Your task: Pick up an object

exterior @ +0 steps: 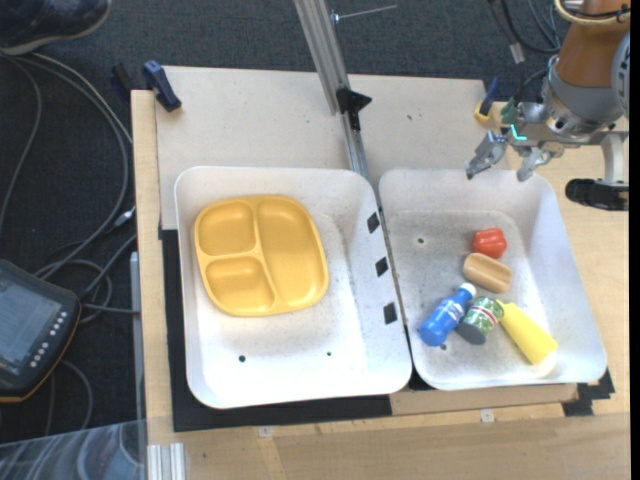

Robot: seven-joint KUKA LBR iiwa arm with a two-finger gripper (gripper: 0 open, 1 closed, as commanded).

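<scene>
Five small items [487, 296] in right bin [565, 258], yellow tray [260, 254] in left bin [190, 348].

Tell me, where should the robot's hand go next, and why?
Probably down and toward the toys. The gripper hangs open above the right bin's far edge, holding nothing, while the tomato, hot dog and bottles lie in the bin, nearer the camera.

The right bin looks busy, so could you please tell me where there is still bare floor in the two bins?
In the right bin, the far and left floor is bare; the red object, hot dog, blue bottle, green can and yellow bottle crowd the near right. In the left bin, bare floor lies near and right of the yellow tray.
</scene>
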